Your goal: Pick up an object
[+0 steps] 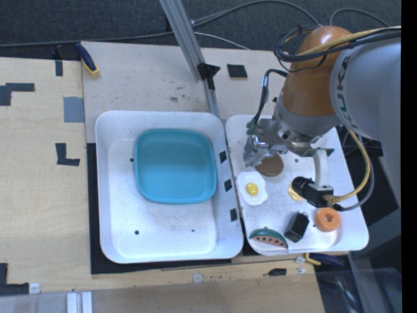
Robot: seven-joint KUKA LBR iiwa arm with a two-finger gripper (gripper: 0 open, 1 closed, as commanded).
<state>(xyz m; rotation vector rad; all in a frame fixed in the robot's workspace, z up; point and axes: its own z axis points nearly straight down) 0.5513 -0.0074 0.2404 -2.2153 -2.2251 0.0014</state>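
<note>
— Teal square plastic plate (175, 165) fills the left white bin (111, 181); you have room there.
— And the right white bin (355, 237)?
— Crowded. Your gripper (258, 147) hangs just above the brown round disc (270, 166), near the bin's left wall; I cannot tell its finger spread. The fried-egg toy (252, 190) sits close; you could nudge it.

A wooden bench (39, 175) bears two white bins (117, 240) side by side.
</note>
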